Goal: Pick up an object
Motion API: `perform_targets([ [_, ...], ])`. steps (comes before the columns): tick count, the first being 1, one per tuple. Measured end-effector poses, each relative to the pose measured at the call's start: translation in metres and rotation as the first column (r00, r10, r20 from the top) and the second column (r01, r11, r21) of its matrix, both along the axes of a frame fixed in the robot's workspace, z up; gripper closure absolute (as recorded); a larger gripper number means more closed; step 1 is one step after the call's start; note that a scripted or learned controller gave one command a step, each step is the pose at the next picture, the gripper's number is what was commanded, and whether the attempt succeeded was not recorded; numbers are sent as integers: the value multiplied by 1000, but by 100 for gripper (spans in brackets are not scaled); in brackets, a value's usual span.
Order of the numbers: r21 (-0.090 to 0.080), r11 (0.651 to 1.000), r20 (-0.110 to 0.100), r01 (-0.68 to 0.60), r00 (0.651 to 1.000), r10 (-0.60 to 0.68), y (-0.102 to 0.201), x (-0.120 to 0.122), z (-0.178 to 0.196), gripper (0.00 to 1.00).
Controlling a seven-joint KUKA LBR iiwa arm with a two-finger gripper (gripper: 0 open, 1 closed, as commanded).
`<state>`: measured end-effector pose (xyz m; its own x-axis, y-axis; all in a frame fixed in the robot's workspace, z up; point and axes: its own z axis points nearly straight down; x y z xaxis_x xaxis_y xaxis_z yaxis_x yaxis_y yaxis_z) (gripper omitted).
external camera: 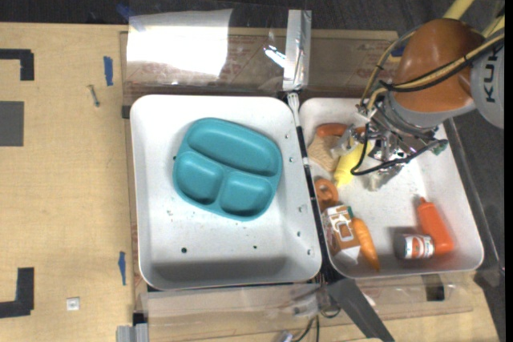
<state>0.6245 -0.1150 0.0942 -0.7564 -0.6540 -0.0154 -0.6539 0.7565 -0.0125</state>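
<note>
The grey arm [433,64] with its orange band reaches in from the right and hangs over the far part of the right bin [465,196]. Its claw [383,160] sits low among cables and metal parts, just beside a yellow banana-shaped toy [346,166]. Whether the claw is wide or narrow cannot be told; the wiring and the slant of the view hide it, and nothing can be seen held in it.

The right bin carries the loose things. Against its left wall, toward the far corner, lies a brownish bread-like piece [325,142], touching the yellow toy. Further along the same wall is a small orange ring-shaped item [325,190], then a white and brown carton [341,227] with an orange carrot [366,243] lying beside it near the front edge. Toward the right front corner an orange bottle [434,224] lies at a tilt, and just beside it a small can [415,247] lies on its side.

The left bin [160,252] holds a teal divided plate [227,166] with three compartments, set toward its far side. Both bins sit on the cardboard-coloured desk [56,196].
</note>
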Motion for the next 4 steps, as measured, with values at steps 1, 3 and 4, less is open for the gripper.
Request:
perform_targets([
  [1,-4,999,3,41,999,-41,17,-8,2,0],
  [3,1,999,4,-48,999,48,11,4,1,0],
  [4,-5,991,0,-133,991,133,15,21,1,0],
])
